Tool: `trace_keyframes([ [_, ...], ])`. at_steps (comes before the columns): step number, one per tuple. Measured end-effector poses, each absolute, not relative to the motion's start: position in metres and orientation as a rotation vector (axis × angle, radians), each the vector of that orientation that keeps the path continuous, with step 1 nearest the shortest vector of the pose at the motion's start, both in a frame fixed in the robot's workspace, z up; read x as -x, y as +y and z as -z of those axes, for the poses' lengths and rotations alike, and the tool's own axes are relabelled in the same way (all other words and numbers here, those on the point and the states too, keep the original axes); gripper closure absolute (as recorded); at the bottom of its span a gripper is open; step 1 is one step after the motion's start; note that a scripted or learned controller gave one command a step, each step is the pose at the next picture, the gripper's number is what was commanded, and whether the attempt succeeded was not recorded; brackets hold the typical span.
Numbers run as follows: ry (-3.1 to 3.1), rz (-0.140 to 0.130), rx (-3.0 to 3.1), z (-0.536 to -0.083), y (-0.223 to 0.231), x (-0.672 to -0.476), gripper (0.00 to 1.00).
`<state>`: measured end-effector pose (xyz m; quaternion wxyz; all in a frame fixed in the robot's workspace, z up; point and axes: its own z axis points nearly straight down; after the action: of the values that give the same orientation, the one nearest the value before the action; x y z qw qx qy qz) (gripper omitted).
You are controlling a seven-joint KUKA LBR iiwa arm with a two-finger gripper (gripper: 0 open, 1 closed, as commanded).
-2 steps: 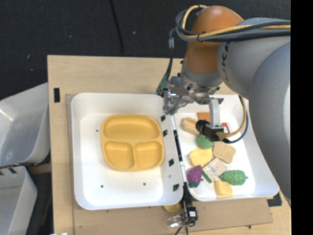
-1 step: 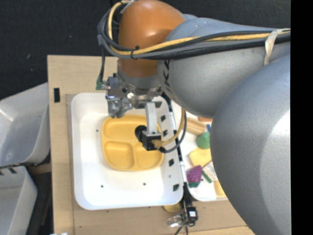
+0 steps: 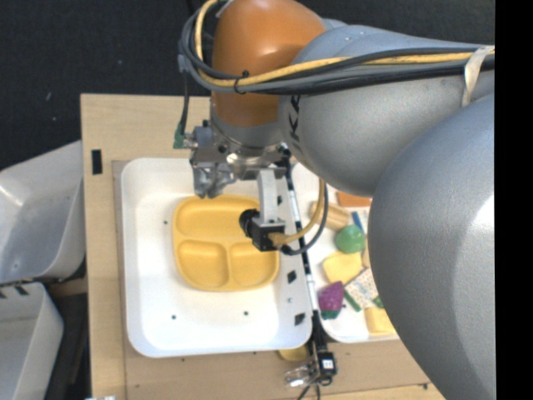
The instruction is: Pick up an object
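Wooden counter [image 3: 104,223] with two white bins, arm low over the left bin [image 3: 150,307].
The gripper [image 3: 218,182] sits at the far rim of the yellow divided tray [image 3: 208,248]; its state I cannot tell. Nothing looks lifted yet: grasp and raise remain.

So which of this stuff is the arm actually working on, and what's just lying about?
In play:
- yellow divided tray in the left bin
- gripper, low over the tray's far edge

Lying about, in the right bin:
- green ball
- purple piece
- pale yellow block
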<state>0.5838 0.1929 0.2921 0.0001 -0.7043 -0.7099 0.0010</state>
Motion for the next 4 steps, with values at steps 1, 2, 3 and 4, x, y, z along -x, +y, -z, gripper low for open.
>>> trace_keyframes([
  [1,-2.229,0.004,2.212,-0.331,0.214,-0.52,1.0],
  [2,-2.233,0.028,2.219,-0.478,0.222,-0.514,1.0],
  [3,-2.224,0.0,2.218,-0.477,0.202,-0.489,1.0],
  [4,-2.214,-0.024,2.222,-0.329,0.17,-0.506,1.0],
])
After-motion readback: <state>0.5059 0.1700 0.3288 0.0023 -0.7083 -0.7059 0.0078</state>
